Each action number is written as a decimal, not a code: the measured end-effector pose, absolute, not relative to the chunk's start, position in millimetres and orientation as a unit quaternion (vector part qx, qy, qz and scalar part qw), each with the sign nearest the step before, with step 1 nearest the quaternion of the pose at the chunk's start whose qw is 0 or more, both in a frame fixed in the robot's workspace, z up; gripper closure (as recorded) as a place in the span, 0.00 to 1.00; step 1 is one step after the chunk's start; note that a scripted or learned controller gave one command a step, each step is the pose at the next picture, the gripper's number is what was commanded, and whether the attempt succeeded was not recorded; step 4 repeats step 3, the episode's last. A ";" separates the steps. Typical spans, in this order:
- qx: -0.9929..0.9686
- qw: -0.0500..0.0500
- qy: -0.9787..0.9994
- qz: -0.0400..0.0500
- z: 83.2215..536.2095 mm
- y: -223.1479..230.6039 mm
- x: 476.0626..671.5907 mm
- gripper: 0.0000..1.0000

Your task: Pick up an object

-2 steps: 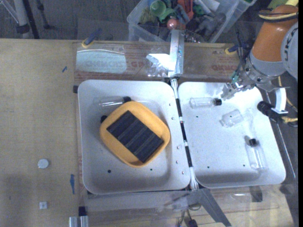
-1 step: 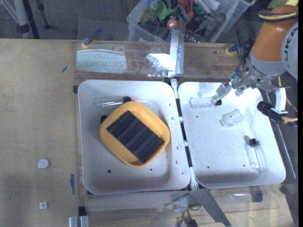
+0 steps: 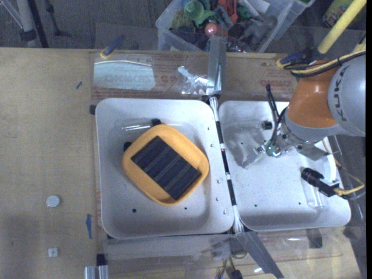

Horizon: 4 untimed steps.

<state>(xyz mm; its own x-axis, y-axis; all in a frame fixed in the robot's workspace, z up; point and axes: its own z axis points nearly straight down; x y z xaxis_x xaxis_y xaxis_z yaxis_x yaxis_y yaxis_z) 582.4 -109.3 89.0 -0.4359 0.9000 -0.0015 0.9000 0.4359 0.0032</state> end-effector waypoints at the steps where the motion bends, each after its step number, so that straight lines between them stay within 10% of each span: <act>1: 0.618 0.002 0.786 0.000 343.5 -140.8 580.2 0.00; 2: 0.595 0.001 0.803 0.000 151.5 -146.5 561.5 0.00; 3: 0.571 0.003 0.821 0.001 230.1 -157.8 635.0 0.00; 4: 0.571 0.003 0.821 0.001 230.1 -157.8 635.0 0.00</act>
